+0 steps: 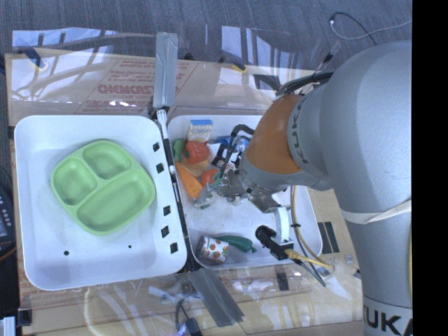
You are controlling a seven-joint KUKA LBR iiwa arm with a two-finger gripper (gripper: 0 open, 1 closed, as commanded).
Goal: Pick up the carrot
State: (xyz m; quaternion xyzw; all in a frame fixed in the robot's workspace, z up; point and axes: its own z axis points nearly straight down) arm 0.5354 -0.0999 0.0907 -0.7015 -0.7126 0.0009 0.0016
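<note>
Two shallow white bins sit side by side on a bench (pixel 84 93) covered with brown cardboard, seen from above at a slant. The left bin (pixel 35 208) holds a pale green divided plate (pixel 103 185) with three compartments, lying flat near the bin's middle. The right bin (pixel 238 226) holds a cluster of small things. The carrot (pixel 189 180), orange and tapered, lies against the right bin's left wall, pointing roughly along that wall. Just above it sit a red and green toy vegetable (pixel 193 150) and, further toward the bin's top edge, a small white and blue carton (pixel 200 129). Near the bin's bottom edge lies a small patterned cup (pixel 214 249) on its side, touching a dark green item (pixel 238 242).

A grey robot arm (pixel 364 138) with an orange band (pixel 276 142) reaches in from the right and covers much of the right bin. Its gripper (pixel 210 191) is down among the things, just right of the carrot's lower half. The metal fingertips seem to be close to or touching the carrot, but glare and clutter make it hard to judge; whether the fingers are apart or together cannot be told, and nothing is plainly seen between them. A black part with cables (pixel 269 238) hangs below the wrist.
</note>
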